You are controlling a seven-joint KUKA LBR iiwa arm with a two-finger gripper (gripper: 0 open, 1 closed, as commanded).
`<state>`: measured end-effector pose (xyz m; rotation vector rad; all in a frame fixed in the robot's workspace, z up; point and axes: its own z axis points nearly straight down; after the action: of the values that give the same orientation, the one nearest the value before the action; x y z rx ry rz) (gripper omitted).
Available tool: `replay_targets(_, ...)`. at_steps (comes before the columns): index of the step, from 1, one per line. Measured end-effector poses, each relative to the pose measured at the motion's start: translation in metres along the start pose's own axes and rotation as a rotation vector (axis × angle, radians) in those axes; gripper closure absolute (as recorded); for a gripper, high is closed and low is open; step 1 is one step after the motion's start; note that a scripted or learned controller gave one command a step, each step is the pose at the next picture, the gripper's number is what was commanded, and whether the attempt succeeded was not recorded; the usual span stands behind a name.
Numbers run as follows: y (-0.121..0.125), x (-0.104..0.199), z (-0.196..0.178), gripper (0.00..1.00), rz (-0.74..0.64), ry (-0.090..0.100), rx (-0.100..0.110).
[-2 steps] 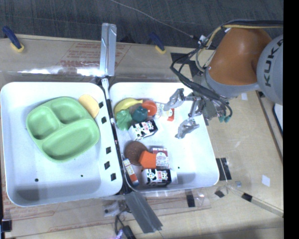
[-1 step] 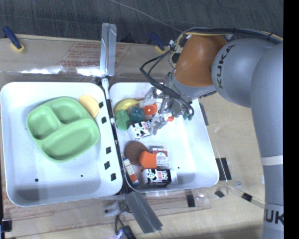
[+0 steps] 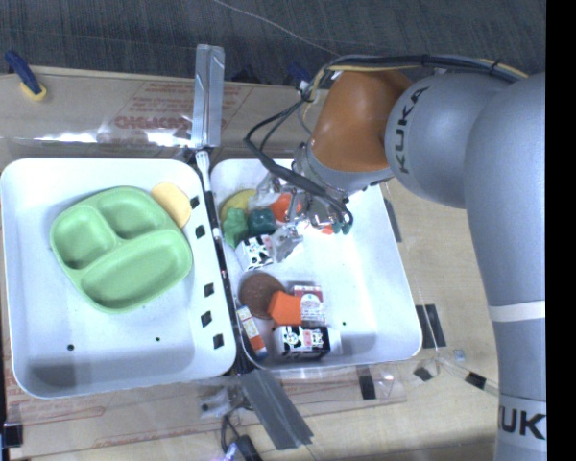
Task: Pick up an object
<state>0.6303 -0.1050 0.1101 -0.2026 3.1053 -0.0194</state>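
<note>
Grey KUKA arm (image 3: 461, 133) with its orange band (image 3: 360, 118) is reaching in from the right and hanging over the top part of the right bin (image 3: 384, 296). Pincer (image 3: 290, 221) is pointing down into the clutter at that bin's upper left; cannot tell whether it is open or closed, and nothing is clearly sitting in its grip. Right under and beside it a group of small items is lying bunched together: a yellow piece (image 3: 236, 202) against the bin's left wall, a green block (image 3: 236, 227) and a darker teal block (image 3: 261, 221) just beside it, an orange-red item (image 3: 282, 206) partly hidden by the pincer, and a black-and-white patterned piece (image 3: 259, 252) just below. Lower in the same bin, well apart from the pincer, a brown round object (image 3: 260, 291) is touching an orange block (image 3: 285, 307), with a small red-and-white carton (image 3: 309, 303) beside that and a black-and-white cow-print carton (image 3: 301, 340) lying near the bottom wall. Left bin (image 3: 38, 353) is holding a green divided plate (image 3: 122, 248) tilted across its middle, and a pale yellow piece (image 3: 172, 201) is touching the plate's upper right edge. Both bins are sitting side by side on the worktop (image 3: 432, 229). A blue clip (image 3: 25, 75) is lying at the worktop's upper left corner.
</note>
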Motion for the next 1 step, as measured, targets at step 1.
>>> replay_targets(1, -0.0322, -0.0025, 0.0010, 0.00, 0.067, 0.001, -0.012)
